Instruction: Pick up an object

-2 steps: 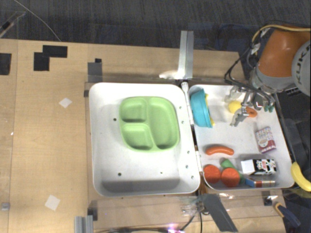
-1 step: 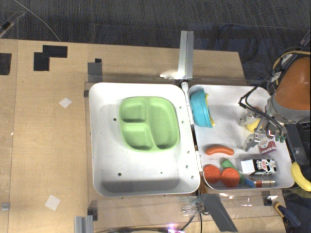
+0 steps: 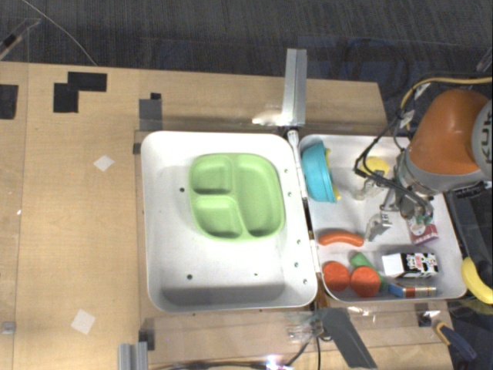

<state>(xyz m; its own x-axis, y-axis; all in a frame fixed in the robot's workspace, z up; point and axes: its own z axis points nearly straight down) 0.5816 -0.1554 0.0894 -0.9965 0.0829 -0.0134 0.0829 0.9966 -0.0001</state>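
Orange carrot (image 3: 340, 239) lengthwise left-right; gripper (image 3: 380, 226) just beside

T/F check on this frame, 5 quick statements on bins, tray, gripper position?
1. The green three-compartment plastic tray lies in the left white bin. True.
2. The gripper is over the left bin. False: it is over the right white bin.
3. The blue plastic bowl leans at the right bin's left wall. True.
4. The long orange carrot-shaped toy sits inside the green tray. False: it lies in the right bin.
5. A small black-and-white carton lies in the right bin. True.
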